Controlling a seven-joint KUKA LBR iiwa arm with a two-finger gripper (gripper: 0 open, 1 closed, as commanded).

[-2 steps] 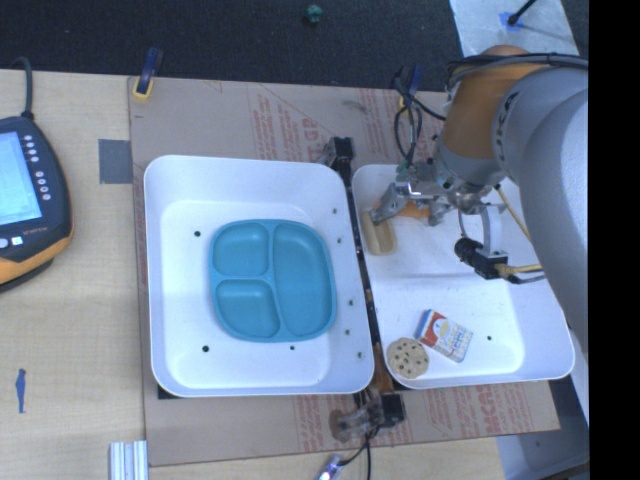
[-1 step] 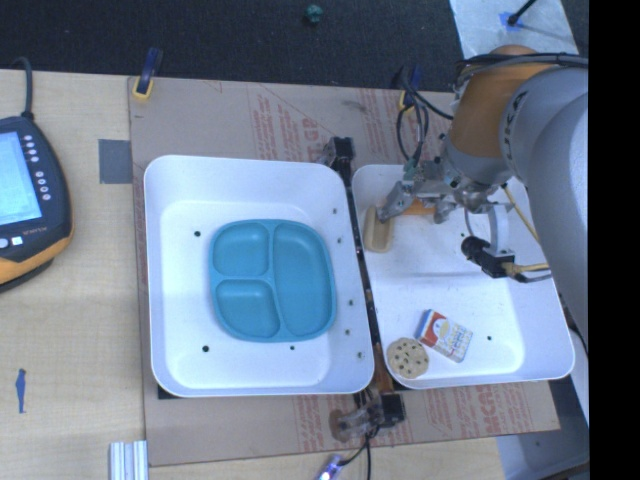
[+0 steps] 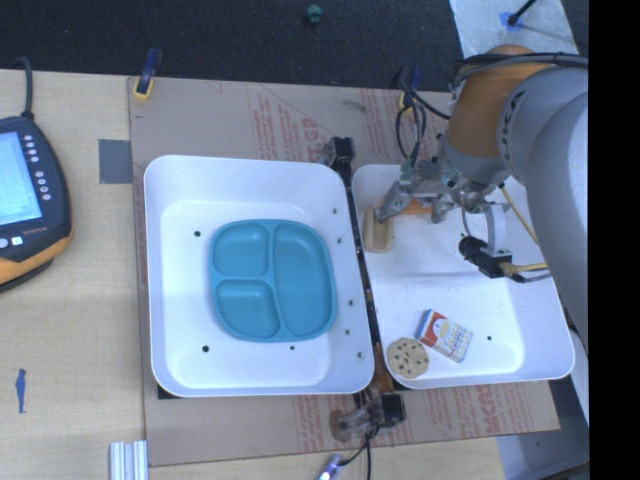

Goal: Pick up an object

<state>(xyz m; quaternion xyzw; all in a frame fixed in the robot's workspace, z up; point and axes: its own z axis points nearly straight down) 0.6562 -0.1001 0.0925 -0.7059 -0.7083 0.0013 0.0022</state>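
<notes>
My gripper (image 3: 414, 208) hangs low over the back left of the right bin (image 3: 540, 363), below the grey wrist. Its two fingers stand apart, open, with bare bin floor between them. A tan wooden block (image 3: 376, 231) lies against the bin's left wall, just beside and in front of the left fingertip (image 3: 389, 208); I cannot tell whether they touch. Near the front of the same bin lie a round speckled cookie (image 3: 407, 357) and a small white, red and blue packet (image 3: 445, 336). In the left bin (image 3: 170, 183) a blue divided plate (image 3: 272, 279) lies flat.
The arm's big grey body (image 3: 560, 158) covers the right bin's right side, and a black cable fitting (image 3: 487, 255) hangs over its middle. A teach pendant (image 3: 25, 198) lies on the bench at far left. Clamps sit between the bins at back (image 3: 341, 152) and front (image 3: 365, 415).
</notes>
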